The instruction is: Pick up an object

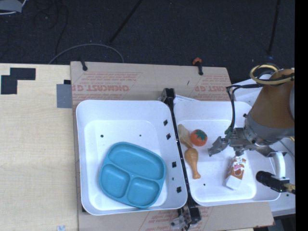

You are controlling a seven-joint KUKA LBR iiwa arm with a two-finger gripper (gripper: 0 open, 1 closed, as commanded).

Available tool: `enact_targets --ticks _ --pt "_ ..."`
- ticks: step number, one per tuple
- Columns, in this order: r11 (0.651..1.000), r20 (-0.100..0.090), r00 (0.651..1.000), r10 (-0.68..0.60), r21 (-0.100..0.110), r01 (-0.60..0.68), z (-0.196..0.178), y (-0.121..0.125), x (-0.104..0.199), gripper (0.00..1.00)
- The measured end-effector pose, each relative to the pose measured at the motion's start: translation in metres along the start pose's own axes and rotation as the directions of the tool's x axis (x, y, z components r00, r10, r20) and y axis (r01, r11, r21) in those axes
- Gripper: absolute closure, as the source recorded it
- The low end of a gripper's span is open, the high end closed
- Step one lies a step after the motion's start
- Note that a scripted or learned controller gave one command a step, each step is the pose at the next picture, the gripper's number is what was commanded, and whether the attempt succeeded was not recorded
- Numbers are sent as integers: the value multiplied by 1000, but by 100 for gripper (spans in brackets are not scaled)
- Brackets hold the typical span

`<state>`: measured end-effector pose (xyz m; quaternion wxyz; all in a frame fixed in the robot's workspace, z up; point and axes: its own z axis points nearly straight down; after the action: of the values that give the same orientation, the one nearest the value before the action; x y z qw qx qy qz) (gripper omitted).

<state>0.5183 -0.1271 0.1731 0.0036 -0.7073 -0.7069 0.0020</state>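
Observation:
My gripper (227,150) hangs over the right bin (211,110), open, with nothing between its fingers. One finger (215,148) points toward an orange tomato-like ball (198,137) a short way to its left. The other finger (239,153) sits just above the top of a white and red carton (236,172) lying near the bin's front right. A tan drumstick (192,161) lies left of the gripper near the divider, and a pale elongated piece (183,133) rests beside the ball.
The left bin (96,114) holds a blue divided plate (132,173). A black clip rail (174,143) separates the bins. The arm's grey body with its orange band (272,109) covers the right bin's right side, where cables loop.

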Motion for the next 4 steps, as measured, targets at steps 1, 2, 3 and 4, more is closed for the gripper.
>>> enact_targets --ticks 1,2,3,4 --pt "1000 0 1000 -1 0 1 64 -3 3 0" --pt "1000 0 1000 6 -2 -6 51 -3 1 100" --pt "1000 2 1000 1 -8 -1 9 -1 -2 100" --pt "1000 3 1000 -1 -11 1 -53 -4 -5 100"
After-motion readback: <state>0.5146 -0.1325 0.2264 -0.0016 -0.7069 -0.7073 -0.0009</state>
